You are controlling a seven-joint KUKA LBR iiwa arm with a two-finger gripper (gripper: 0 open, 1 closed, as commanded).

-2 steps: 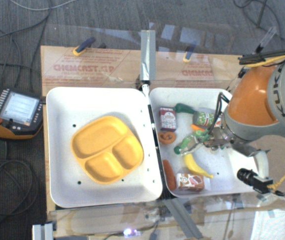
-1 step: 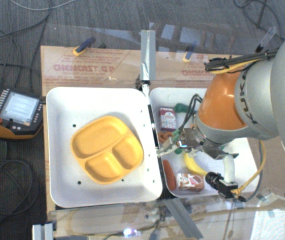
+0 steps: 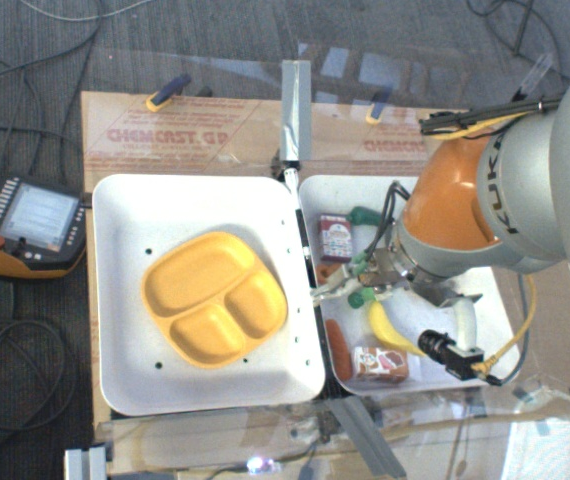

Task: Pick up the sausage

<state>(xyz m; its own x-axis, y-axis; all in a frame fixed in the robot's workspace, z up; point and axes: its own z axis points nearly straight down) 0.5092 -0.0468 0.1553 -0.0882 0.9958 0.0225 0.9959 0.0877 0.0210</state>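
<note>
- The arm (image 3: 485,198), grey with an orange band, reaches in from the right and covers much of the right bin's far and middle part; its bulk hides whatever lies beneath it there.
- The left bin (image 3: 115,228) holds a yellow divided tray (image 3: 215,298) lying near its middle, with bare white floor open all round it, widest along the far and left edges.
- The right bin (image 3: 310,193) is crowded; bare floor shows mainly at its far left corner and in a strip along its left wall.
- The gripper (image 3: 337,286) hangs over the right bin's left wall, close to the divide between the bins; whether its fingers are apart or together cannot be told, as they are small and blurred.
- A banana (image 3: 385,330) lies near the right bin's middle, its upper end touching a green item partly under the wrist.
- A red packet (image 3: 336,236) lies at the bin's far left, and a small red-brown pack (image 3: 381,365) at the near edge.
- The sausage (image 3: 339,350) lies in the right bin's near left corner, along the left wall, just beside the small pack and free of the gripper.
</note>
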